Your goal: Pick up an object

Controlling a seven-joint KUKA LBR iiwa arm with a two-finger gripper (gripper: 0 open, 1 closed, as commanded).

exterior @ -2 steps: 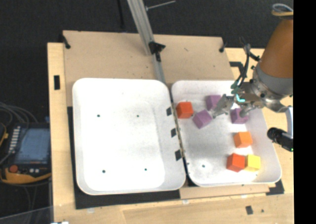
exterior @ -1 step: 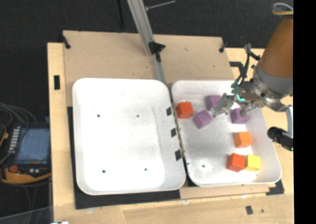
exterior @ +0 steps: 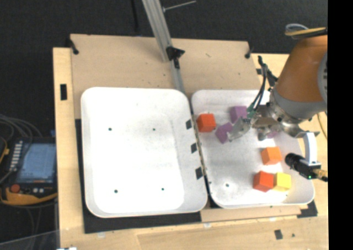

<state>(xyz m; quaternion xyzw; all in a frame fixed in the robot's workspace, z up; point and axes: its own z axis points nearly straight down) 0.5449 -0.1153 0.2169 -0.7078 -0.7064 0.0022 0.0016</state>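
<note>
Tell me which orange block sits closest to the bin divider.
The orange block in the right bin's upper left corner; the other two lie far right, beside the yellow one.

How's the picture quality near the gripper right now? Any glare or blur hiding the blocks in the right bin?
Camera view: soft overall, edges slightly blurred; the white plastic right bin looks bright but not blown out. The small purple block beside the gripper is smeared against grey metal, so contact is unclear. The orange cube and yellow cube read clearly.
</note>
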